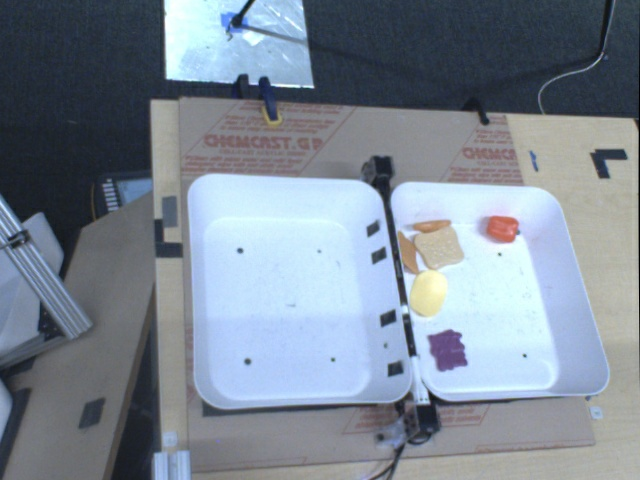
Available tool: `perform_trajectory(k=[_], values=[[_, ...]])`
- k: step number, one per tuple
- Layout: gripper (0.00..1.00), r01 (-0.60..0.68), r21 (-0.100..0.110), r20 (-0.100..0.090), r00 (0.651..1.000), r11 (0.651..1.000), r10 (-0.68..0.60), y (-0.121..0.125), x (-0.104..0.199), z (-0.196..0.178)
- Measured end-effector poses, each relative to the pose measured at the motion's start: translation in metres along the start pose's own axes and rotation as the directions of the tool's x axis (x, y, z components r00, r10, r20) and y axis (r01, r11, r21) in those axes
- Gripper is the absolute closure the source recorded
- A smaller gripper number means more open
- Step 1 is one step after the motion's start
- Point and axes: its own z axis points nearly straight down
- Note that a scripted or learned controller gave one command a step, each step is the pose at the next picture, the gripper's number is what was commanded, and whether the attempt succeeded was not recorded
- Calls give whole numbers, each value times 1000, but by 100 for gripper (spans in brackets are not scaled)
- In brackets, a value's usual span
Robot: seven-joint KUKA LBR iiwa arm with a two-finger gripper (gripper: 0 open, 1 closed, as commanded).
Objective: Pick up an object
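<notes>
The right bin (560,298) holds several small objects along its left side. A tan bread slice (439,248) lies near the top, with an orange carrot-like piece (432,226) just above it and a thin brown strip (407,253) to its left. Below them rests a pale yellow lemon-like object (428,293). A purple bunch of grapes (447,349) lies nearer the front. A red pepper (503,228) sits apart toward the bin's back right.
The left bin (285,288) stands beside the right one, joined along a black-clipped divider (395,288). Both rest on a cardboard sheet (330,138) on the wooden bench. A metal plate (238,28) lies beyond the bench at the back left.
</notes>
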Motion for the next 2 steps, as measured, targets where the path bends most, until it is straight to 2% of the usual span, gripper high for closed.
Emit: perform_trajectory(k=[1,2], values=[[100,3,-5,2,1000,1000,-3,1,0,-12],[0,4,-4,2,1000,1000,-4,1,0,-12]])
